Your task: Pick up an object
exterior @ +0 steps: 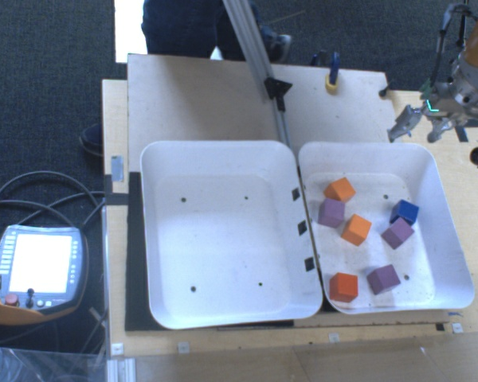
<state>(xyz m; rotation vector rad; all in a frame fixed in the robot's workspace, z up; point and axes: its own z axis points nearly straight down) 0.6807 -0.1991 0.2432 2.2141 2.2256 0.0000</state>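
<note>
The right bin [442, 213] holds several small blocks: orange ones [340, 189] [356, 229], a red-orange one [343, 286], purple ones [331, 212] [397, 233] [383, 278] and a blue one [405, 211]. My gripper [421, 127] hangs at the upper right, above the bin's far right corner and clear of all the blocks. Its two fingers [401, 125] are spread apart with nothing between them.
The left bin [155, 213] lies beside the right one. A slanted metal bar [255, 46] crosses the board behind the bins, with a yellow clamp [332, 82] near it. A teach pendant [36, 273] rests on the floor at the left.
</note>
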